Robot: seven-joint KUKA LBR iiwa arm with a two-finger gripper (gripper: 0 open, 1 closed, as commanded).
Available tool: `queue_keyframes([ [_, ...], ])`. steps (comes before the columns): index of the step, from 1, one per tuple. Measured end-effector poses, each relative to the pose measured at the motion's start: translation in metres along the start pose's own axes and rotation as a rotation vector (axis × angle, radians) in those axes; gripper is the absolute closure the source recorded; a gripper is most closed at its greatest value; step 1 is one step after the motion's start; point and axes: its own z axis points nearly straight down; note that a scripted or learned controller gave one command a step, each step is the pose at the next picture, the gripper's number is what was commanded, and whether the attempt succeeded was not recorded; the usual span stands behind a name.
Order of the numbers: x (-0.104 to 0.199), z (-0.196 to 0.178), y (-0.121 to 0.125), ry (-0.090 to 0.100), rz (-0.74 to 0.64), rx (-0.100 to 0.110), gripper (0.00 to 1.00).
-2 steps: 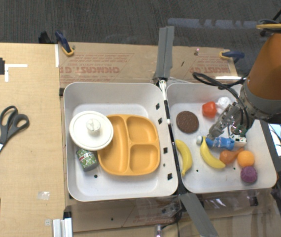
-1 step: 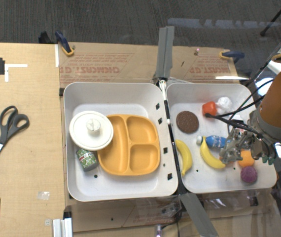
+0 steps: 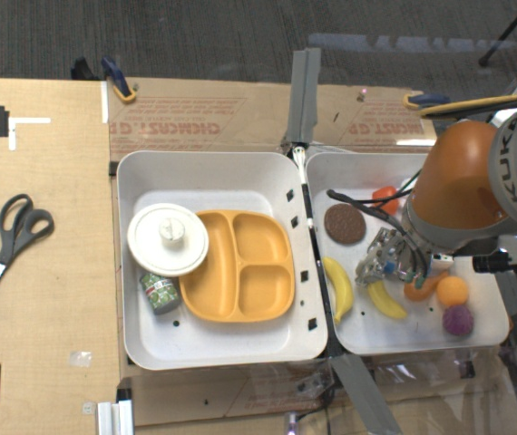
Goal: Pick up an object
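The grey arm's orange wrist band (image 3: pixel 458 175) looms nearest, above the right white bin (image 3: pixel 422 338). Its two-finger gripper (image 3: pixel 387 259) hangs low beside a small yellow banana (image 3: pixel 387 301); its grasp cannot be told. A longer yellow banana (image 3: pixel 337 286), brown round cookie (image 3: pixel 345 224), orange fruit (image 3: pixel 452 291) and purple plum (image 3: pixel 458 320) lie around it.

The grey arm (image 3: pixel 463 184) reaches in from the right, gripper (image 3: pixel 387 263) lowered.
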Motion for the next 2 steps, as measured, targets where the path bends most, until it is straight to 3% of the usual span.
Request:
queue_keyframes([
  [1,0.027,-0.125,0.058,-0.001,0.110,0.000,1.00],
  [2,0.040,-0.084,-0.026,0.001,0.006,0.001,1.00],
])
